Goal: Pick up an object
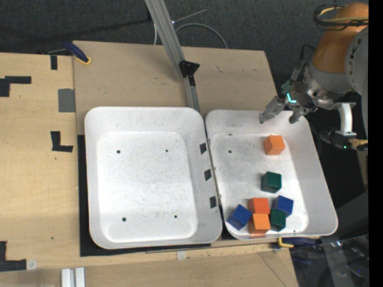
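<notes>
My gripper point(279, 116) hangs over the far edge of the right bin point(236, 124), open, with nothing between its two spread fingers. Just below it an orange cube point(274, 144) lies alone in the bin's upper part. A dark green cube point(271, 181) sits further toward the front. At the bin's front edge several cubes are bunched: a blue one point(240, 216), two orange ones point(259, 205) point(260, 222), a blue one point(284, 205) and a green one point(277, 219).
The left bin point(143, 172) lies next to the right one, with black clips on the shared rim. A metal pole point(170, 37) slants up from the bins' far edge. The arm's orange band point(341, 40) is at the upper right.
</notes>
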Tool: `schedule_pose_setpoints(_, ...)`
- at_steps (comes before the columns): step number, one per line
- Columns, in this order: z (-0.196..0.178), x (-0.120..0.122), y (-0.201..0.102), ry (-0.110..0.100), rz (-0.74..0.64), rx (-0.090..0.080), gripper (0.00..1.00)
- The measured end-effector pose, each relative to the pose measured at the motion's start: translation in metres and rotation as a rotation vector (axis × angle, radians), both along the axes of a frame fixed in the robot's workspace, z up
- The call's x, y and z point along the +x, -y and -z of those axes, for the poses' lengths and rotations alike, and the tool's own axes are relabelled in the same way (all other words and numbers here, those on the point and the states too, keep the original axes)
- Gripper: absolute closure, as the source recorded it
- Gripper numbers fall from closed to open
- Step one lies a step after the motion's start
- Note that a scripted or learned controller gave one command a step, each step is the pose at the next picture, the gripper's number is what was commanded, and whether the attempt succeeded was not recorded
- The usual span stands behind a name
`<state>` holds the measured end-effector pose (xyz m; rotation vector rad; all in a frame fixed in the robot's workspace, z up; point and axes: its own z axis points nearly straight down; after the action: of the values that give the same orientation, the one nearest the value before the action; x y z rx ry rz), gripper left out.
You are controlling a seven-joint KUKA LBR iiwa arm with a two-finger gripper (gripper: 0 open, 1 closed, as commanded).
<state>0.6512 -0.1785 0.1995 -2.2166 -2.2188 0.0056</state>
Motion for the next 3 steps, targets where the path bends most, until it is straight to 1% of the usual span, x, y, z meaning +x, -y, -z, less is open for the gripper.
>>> schedule_pose_setpoints(1,-0.003,0.001,0.000,0.004,-0.001,-0.002,0.00)
schedule_pose_setpoints(2,0.052,-0.009,-0.006,0.000,-0.001,-0.001,0.00)
schedule_pose_setpoints(3,0.082,-0.004,-0.005,0.025,-0.002,-0.008,0.00)
